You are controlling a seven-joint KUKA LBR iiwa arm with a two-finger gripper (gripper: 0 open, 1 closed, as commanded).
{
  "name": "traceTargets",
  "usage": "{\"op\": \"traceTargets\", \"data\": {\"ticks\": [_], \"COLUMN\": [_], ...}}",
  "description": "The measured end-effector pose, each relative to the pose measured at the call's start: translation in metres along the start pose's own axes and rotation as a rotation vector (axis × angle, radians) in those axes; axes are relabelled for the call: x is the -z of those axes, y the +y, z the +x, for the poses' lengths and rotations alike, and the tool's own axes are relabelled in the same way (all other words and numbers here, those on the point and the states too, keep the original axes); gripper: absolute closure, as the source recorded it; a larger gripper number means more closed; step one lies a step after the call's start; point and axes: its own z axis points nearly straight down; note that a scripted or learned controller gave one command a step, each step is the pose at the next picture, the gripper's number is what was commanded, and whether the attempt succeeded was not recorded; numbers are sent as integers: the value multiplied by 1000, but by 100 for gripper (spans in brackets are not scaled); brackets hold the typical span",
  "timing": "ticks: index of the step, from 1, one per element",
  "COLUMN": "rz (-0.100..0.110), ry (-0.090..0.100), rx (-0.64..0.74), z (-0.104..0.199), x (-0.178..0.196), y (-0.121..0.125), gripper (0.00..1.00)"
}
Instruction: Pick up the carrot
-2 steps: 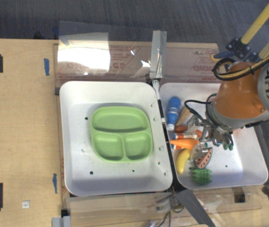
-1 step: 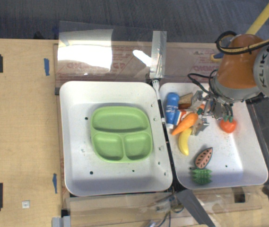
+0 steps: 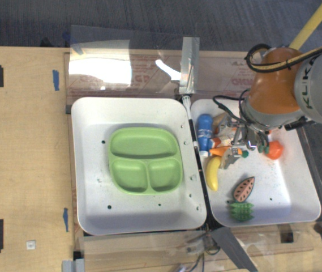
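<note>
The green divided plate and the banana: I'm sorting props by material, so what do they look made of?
The green divided plate looks like moulded matte plastic: one even colour, soft rounded compartment ridges, no glare. The banana seems a smooth plastic toy: uniform bright yellow with a slight sheen, though the view is too coarse to be sure.

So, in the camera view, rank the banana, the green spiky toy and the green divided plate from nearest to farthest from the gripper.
Measured from the gripper in the right bin:
1. Banana, just below-left of it, by the bin's left wall.
2. Green spiky toy, at the same bin's front edge.
3. Green divided plate, farthest, across in the left bin.
</note>
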Motion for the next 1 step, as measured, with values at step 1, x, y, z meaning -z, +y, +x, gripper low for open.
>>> {"op": "traceTargets", "data": {"ticks": [1], "rz": [1], "ry": [-15], "rx": [0], "z": [-4], "x": [15], "y": [0], "gripper": [100]}}
